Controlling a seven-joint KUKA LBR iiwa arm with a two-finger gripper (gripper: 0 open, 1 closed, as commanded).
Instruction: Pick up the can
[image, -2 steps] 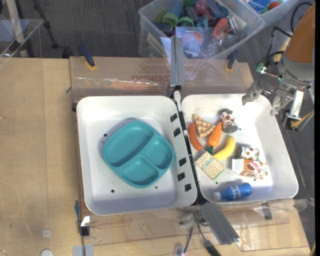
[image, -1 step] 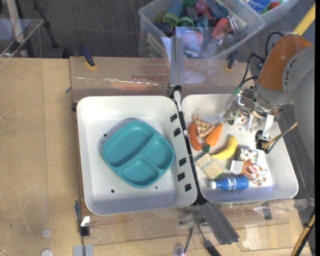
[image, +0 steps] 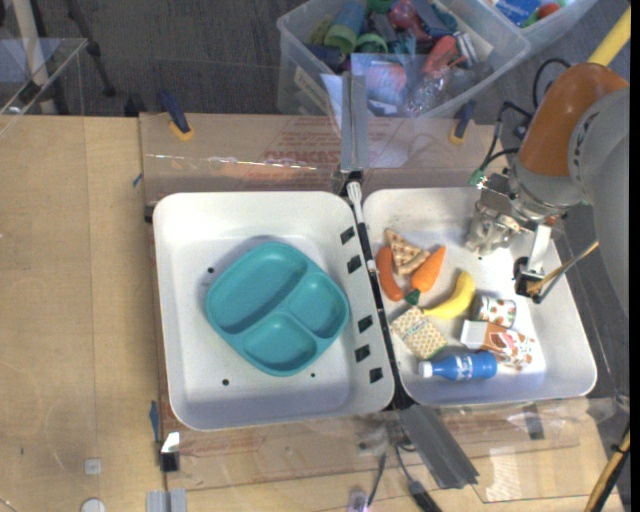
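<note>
The can, small and white with a red label, lies in the right bin between the banana and the bin's right wall. My gripper hangs over the bin's far right part, above and behind the can and apart from it. Nothing shows in the gripper. The grey arm with its orange band comes in from the upper right.
Near the can are an orange-patterned packet, a blue bottle, a cracker, a carrot and a waffle wedge. The left bin holds a teal divided plate. A clear tub of toys stands behind.
</note>
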